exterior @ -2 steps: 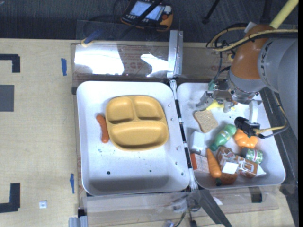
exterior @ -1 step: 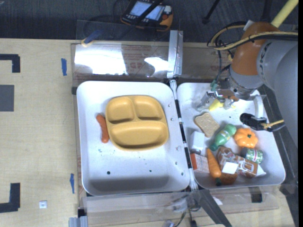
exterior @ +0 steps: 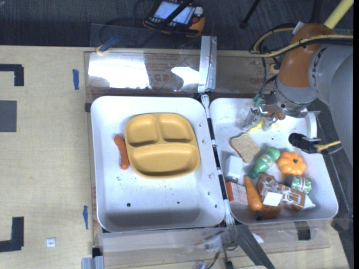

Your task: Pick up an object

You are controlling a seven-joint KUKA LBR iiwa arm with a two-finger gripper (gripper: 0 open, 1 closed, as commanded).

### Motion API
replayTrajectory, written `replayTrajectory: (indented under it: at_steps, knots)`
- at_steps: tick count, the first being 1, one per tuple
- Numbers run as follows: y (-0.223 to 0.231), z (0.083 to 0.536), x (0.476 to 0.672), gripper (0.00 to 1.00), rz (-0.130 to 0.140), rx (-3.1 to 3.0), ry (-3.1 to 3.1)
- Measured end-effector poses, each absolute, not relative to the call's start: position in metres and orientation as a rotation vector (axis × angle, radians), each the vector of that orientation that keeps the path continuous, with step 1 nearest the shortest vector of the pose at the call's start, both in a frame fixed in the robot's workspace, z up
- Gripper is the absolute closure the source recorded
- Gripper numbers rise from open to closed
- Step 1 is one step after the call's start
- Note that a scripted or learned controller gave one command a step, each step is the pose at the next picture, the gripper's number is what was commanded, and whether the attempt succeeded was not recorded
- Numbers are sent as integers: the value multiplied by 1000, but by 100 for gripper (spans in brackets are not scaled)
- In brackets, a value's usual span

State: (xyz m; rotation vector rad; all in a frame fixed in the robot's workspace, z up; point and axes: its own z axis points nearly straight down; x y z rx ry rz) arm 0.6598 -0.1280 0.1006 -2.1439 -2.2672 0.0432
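Gripper (exterior: 267,114) aperture cannot be judged from this slanted view: the wrist hardware masks the tips, so you cannot tell how wide it stands or whether it has hold of anything. It hangs low over the right shallow white bin (exterior: 331,206), up and to the left of the small orange plastic pumpkin (exterior: 291,163). Your nearest candidate is the tan toy slice of bread (exterior: 245,146), lying flat on the bin floor to the left of the pumpkin and slightly above it. Judge it light, stiff and thin; lying flat, it offers little height, so take it across its two long edges, not its faces. The pumpkin itself looks light, hard and rounded, likely to slip unless you close across its widest part. Touching the pumpkin's left side lies a green and white plastic vegetable (exterior: 263,160); below and left of the pumpkin, an orange plastic carrot (exterior: 253,194) leans against a heap of small printed cartons (exterior: 283,194), packed too closely for clean entry. Far left of the pumpkin, in the other bin, sits a yellow compartment tray (exterior: 161,144). A pale scrap directly under the gripper is too blurred to identify, and the arm hides the bin's upper right corner.
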Motion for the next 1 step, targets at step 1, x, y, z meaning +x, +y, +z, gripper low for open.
replayTrajectory:
  at_steps: [1]
  knots:
    - [-75,185,649,100,-2,-2077,-2360]
